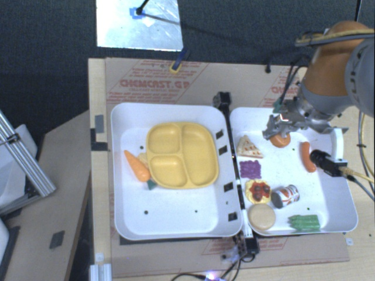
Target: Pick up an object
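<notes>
My gripper [277,129] hangs low over the back of the right bin [345,212], right above a small round orange item [282,140] that it partly hides. I cannot see whether the two touch. Other items in that bin are a pale wedge with a red edge [250,147], a purple bunch of grapes [251,169], an orange-red sausage [306,156], a yellow and red piece [258,190], a small can [285,196], a tan round bun [262,216] and a green bundle [304,221].
The left bin [126,215] holds a yellow divided plate [180,154] and a carrot [137,165] at the plate's left side. A black divider [232,157] runs between the bins. A metal sheet [139,16] lies on the dark floor behind the bench.
</notes>
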Motion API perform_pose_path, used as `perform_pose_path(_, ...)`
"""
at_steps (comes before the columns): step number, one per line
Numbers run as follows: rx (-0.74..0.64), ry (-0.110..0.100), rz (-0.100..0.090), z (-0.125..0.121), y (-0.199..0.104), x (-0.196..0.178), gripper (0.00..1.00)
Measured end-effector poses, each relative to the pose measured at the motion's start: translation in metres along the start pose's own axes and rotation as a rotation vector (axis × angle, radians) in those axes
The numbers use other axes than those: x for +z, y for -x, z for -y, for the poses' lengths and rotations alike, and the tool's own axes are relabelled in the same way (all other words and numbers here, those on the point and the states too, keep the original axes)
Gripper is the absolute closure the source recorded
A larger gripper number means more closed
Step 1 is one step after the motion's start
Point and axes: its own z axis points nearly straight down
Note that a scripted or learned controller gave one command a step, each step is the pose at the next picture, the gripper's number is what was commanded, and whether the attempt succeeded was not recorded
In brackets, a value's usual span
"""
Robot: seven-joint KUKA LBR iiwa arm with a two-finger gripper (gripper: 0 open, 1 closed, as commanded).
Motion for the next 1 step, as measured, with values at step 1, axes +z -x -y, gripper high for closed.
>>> perform_pose_path(1, -0.003, 0.002, 0.000, -0.0134, 0.0051, -0.0029, 1.00)
